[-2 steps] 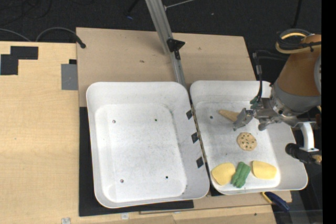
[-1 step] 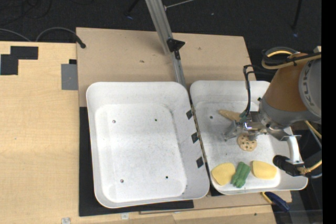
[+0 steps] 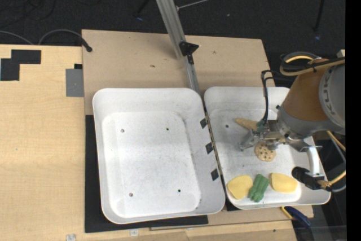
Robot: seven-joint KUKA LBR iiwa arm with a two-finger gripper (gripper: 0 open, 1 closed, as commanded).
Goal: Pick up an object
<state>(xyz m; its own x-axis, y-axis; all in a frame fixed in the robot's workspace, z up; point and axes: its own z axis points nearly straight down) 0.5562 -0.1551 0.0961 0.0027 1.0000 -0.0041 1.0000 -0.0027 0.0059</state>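
Gripper (image 3: pixel 252 137): low over the middle of the right bin (image 3: pixel 225 107), reaching in from the right beneath the orange-banded wrist. Whether it is spread or pressed together cannot be told at this resolution; nothing is visibly pinched.

A tan, elongated piece (image 3: pixel 243 122) lies just up and left of the gripper, close to or touching it; contact cannot be confirmed. A round speckled cookie (image 3: pixel 264 152) sits just below and to the right of the gripper.

Near the bin's front edge, three items lie in a row: a yellow piece (image 3: pixel 240 186), a green piece (image 3: pixel 259 187) touching it, and a second yellow piece (image 3: pixel 284 182) on the right.

The left bin (image 3: pixel 107 100) adjoins the right bin.
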